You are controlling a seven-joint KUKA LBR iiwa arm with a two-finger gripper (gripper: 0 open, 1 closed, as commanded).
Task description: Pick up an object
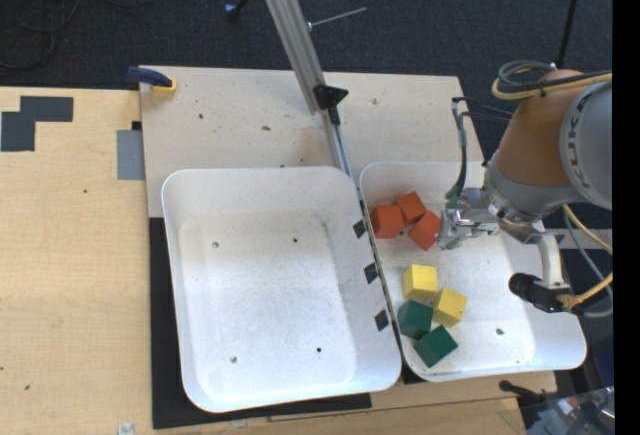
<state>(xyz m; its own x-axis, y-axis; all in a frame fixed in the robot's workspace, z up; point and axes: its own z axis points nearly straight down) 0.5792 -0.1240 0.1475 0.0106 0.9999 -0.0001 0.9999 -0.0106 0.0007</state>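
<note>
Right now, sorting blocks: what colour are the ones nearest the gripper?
Orange blocks, beside the gripper, camera view.

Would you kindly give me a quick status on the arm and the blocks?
Gripper low in right bin, beside orange blocks; grip unconfirmed. Yellow blocks and green blocks lie nearer the front, untouched. Nothing blocking.

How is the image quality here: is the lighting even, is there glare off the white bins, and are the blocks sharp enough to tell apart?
Camera view: lighting is even and soft; the left bin and right bin look bright but not blown out, their specks readable. The orange blocks, yellow blocks and green blocks are slightly soft yet distinct by colour. The gripper is blurry, detail lost against the arm.
</note>
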